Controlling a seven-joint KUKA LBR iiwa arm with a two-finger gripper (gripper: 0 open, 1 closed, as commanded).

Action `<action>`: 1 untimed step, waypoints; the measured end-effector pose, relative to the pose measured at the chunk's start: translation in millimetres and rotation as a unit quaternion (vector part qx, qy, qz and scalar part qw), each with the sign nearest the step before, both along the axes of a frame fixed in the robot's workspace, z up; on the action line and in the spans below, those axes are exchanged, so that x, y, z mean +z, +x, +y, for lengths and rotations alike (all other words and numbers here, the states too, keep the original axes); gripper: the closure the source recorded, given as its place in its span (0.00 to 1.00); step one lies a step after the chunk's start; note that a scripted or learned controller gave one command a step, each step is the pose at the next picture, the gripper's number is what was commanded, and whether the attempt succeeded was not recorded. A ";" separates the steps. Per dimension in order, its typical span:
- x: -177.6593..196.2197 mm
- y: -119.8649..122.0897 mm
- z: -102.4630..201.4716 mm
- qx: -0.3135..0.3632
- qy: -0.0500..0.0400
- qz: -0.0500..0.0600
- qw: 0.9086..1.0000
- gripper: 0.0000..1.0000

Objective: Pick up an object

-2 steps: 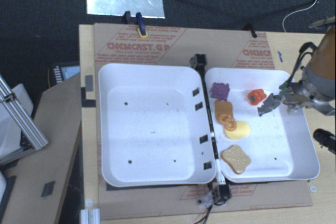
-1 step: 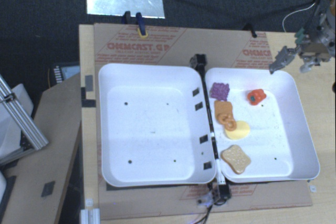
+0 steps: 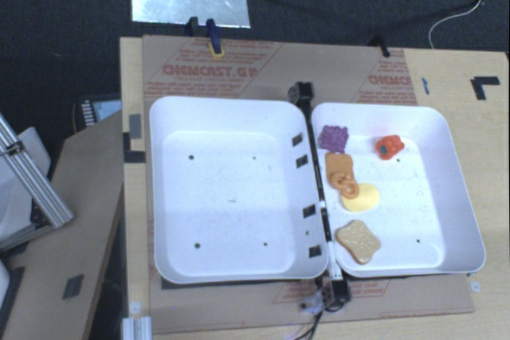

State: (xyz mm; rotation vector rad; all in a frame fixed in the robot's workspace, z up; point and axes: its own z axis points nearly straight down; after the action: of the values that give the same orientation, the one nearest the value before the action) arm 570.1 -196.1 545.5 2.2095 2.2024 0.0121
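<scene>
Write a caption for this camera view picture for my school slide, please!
Five toy foods, a purple one, red, orange, yellow and a tan cracker, lie in the right bin.

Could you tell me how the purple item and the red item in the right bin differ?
The purple item is bumpy like a grape bunch and lies near the divider; the red item is smoother, has a green bit on it, and sits alone nearer the bin's middle. The purple item looks slightly larger. Both lie toward the far side of the right bin.
</scene>
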 end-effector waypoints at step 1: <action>-9.8 1.1 3.9 0.003 0.004 0.008 1.000 0.00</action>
State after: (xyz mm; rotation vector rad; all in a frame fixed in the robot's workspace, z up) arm 571.3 -192.2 535.7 2.2152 2.2219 0.0027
